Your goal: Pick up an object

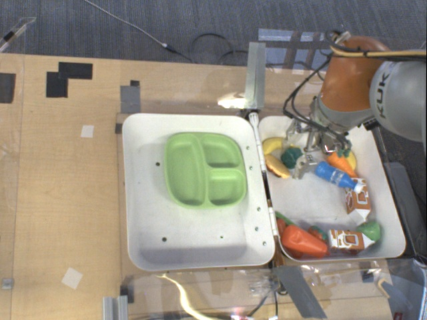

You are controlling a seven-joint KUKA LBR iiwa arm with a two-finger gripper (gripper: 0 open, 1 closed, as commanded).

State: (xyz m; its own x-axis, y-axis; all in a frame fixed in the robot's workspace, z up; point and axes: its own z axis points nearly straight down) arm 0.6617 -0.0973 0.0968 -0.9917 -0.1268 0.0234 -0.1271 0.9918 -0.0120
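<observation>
Plastic is the likely make of everything in the right-hand bin: toy food, probably hollow, light and stiff, with smooth skins that may slip under a pinch. The hand hangs low over the back of that bin, amid a tight cluster: a yellow banana lies at its left against the bin wall, a small dark green piece sits just beside the banana, and a blue bottle and an orange carrot lie just to its right. Whether the hand is apart or together I cannot tell; the metal parts blur together, and nothing can be made out between them. Of the nearby things, the blue bottle looks the easiest to take, across its straight middle, where the sides run parallel. The banana curves and lies hard by the wall, leaving little room on that side. Toward the front of the bin lie a red pepper, a small carton and another carton, well apart from the hand; flat carton faces should hold well. The left bin on the surface carries a green divided plate.
</observation>
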